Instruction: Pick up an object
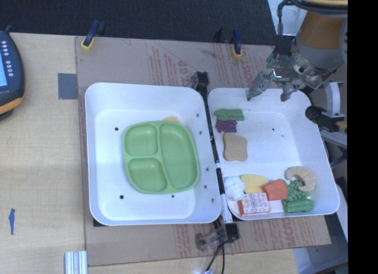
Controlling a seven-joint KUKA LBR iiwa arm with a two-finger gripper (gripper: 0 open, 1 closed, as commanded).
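My gripper [271,90] hangs over the far edge of the right bin [277,149], fingers spread open with nothing between them. Below it in that bin lie a green bean-like piece [229,114], a purple piece [226,126] and a tan bread slice [235,147]. At the bin's near end sit a white piece [234,187], a yellow piece [255,182], a red block [275,189], a shrimp-like piece [301,178], a green leafy piece [297,201] and a red-and-white packet [256,204].
The left bin [106,149] holds a green divided plate [160,156] with a small yellow item [171,119] peeking out behind it. A handheld controller [9,72] lies at the far left of the bench. Clamps [236,43] stand along the board's back edge.
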